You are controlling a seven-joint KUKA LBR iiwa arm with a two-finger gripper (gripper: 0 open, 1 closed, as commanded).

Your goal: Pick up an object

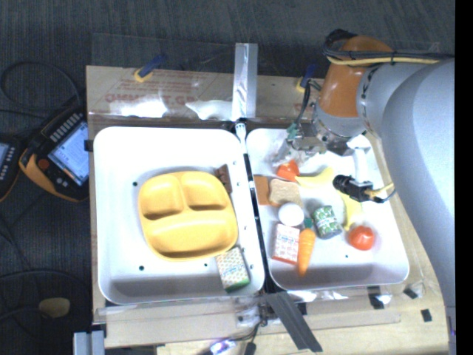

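My gripper [294, 148] hangs over the far left part of the right bin [384, 272], below the orange wrist band. Just in front of it lies a small red-orange fruit [288, 170], close under the gripper's tip. Beside that fruit are a yellow banana [319, 175] and a slice of bread [283, 191]. Nearer the front lie a white ball [291, 214], a green can [326, 221], a red tomato [361, 237], a carrot [305, 248] and a red and white carton [285, 242]. I see nothing held by the gripper.
The left bin [118, 272] holds a yellow divided plate [188, 211], a green box [233, 268] at its front right corner and a small brown piece [222, 177] by the dividing wall. A brown block [260, 189] leans at the right bin's left wall.
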